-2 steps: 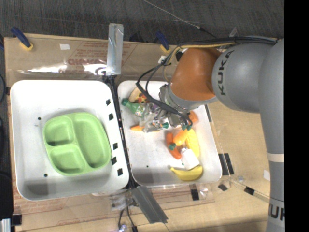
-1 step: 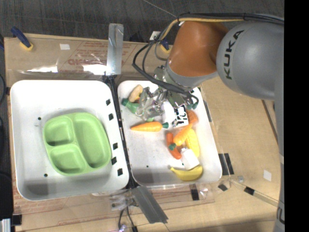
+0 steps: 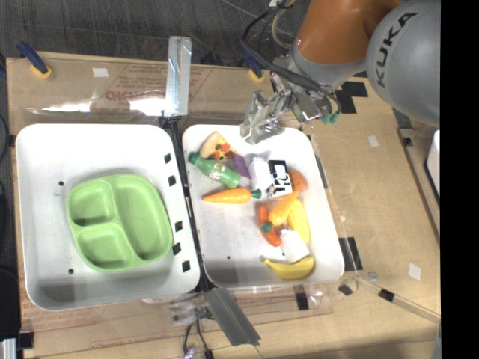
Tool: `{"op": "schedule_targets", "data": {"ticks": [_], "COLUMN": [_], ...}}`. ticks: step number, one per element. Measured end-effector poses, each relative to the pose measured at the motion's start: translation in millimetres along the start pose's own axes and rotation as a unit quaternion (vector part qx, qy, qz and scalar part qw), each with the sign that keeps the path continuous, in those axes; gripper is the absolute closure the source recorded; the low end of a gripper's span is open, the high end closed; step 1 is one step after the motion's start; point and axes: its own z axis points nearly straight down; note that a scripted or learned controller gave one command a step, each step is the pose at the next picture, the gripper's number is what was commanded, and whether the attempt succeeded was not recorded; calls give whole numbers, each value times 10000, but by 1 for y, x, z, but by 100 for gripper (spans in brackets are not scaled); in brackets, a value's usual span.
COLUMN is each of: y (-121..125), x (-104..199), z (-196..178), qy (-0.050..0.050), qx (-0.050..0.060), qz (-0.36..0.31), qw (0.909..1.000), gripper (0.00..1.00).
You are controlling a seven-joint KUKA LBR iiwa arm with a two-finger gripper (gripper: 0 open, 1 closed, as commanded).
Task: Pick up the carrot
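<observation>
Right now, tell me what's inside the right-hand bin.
The right bin holds a carrot lying apart near its middle, a green bottle, a pizza slice, a black-and-white carton and a banana. Orange and yellow pieces overlap at the right; whatever lies beneath them is covered.

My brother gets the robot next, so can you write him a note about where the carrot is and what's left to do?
Gripper: above the far rim of the right bin, nothing between its fingers.
Carrot: lying on its side in the right bin, left of middle, near the green bottle.
Green tray: in the left bin.
Done: nothing picked up yet.
Left: reach the carrot, grasp it, lift it.
</observation>
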Motion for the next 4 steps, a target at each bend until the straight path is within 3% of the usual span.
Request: {"op": "schedule_targets", "data": {"ticks": [1, 2, 3, 4], "y": [-7, -32, -54, -53], "x": [10, 12, 40, 38], "z": [9, 20, 5, -5], "qy": [29, 5, 0, -16], "qx": [-29, -23, -22, -14], "qz": [-1165, -2897, -4282, -4302], "qw": [9932, 9571, 9037, 9027], "gripper": [100, 100, 100, 100]}}
